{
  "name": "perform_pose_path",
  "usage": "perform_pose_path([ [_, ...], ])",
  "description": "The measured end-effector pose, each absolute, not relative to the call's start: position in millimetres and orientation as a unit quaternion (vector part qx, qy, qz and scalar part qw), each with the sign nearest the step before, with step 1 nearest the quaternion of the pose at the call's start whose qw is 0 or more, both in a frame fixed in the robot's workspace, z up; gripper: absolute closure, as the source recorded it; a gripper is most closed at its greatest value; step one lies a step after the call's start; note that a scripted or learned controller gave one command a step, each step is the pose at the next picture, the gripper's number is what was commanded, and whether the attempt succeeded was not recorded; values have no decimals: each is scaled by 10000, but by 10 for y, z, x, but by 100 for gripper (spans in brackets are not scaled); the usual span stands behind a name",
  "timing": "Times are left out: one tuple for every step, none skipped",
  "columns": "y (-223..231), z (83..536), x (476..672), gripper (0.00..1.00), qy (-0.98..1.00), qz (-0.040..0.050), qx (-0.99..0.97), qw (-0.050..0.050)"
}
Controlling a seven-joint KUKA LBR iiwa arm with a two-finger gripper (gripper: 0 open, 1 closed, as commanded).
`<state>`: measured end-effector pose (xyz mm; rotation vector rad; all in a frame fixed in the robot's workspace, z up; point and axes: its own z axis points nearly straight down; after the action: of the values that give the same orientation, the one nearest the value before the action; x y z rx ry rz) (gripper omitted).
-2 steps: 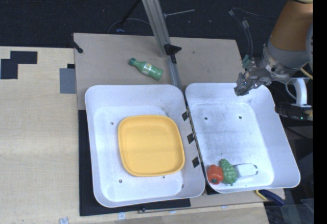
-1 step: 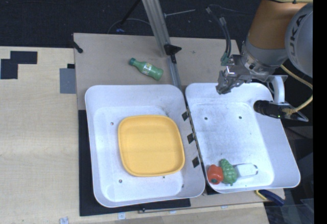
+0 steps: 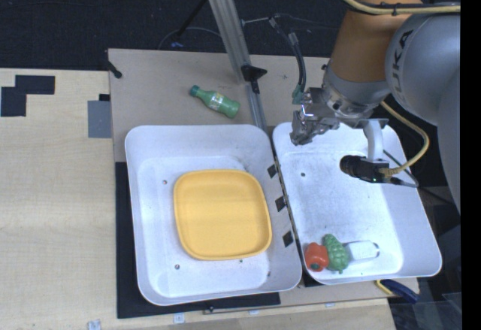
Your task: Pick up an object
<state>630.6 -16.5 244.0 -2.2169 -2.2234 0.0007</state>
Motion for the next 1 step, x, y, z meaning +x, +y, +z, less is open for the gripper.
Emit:
perform_pose_path([
  [408, 2338, 6392, 100, -7081, 3, -7061, 9],
])
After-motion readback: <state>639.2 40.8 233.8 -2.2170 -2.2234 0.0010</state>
